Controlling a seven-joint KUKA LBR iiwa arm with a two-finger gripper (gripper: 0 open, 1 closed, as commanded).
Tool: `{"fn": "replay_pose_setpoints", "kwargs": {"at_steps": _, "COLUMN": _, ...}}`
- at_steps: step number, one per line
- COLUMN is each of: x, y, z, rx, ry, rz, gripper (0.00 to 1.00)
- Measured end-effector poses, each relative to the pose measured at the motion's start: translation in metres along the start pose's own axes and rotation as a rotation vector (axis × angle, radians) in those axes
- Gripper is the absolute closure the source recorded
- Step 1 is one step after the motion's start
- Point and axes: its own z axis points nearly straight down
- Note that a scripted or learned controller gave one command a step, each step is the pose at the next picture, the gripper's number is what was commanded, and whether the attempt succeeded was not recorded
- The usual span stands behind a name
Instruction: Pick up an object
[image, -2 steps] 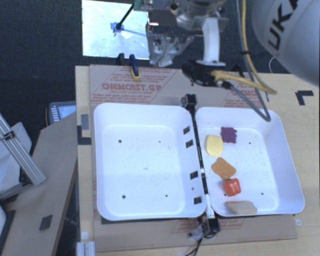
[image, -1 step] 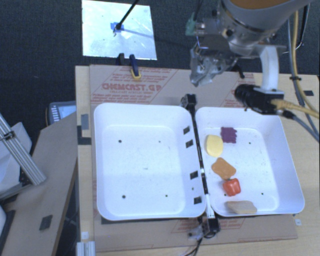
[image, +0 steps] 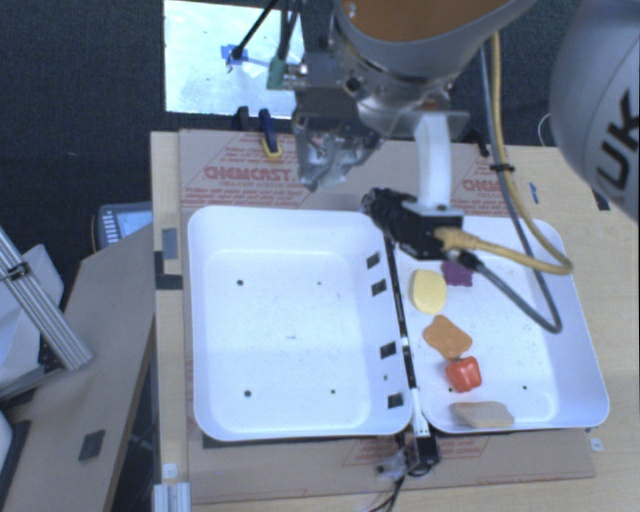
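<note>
We see the objects lying in the right bin (image: 575, 395): a yellow piece (image: 429, 291), a small purple piece (image: 458, 273) just beside it, an orange piece (image: 446, 336), a red piece (image: 463, 374) and a tan block (image: 482, 413) near the front wall. The gripper (image: 322, 168) hangs above the far edge of the left bin (image: 200, 330), away from them all, nothing between its fingers; whether they are spread we cannot tell
</note>
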Motion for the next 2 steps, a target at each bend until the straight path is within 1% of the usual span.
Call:
{"fn": "replay_pose_setpoints", "kwargs": {"at_steps": 1, "x": -0.005, "y": 0.002, "z": 0.000, "rx": 0.000, "ry": -0.002, "rz": 0.009, "gripper": 0.00}}
{"fn": "replay_pose_setpoints", "kwargs": {"at_steps": 2, "x": -0.004, "y": 0.002, "z": -0.012, "rx": -0.003, "ry": 0.000, "rz": 0.007, "gripper": 1.00}}
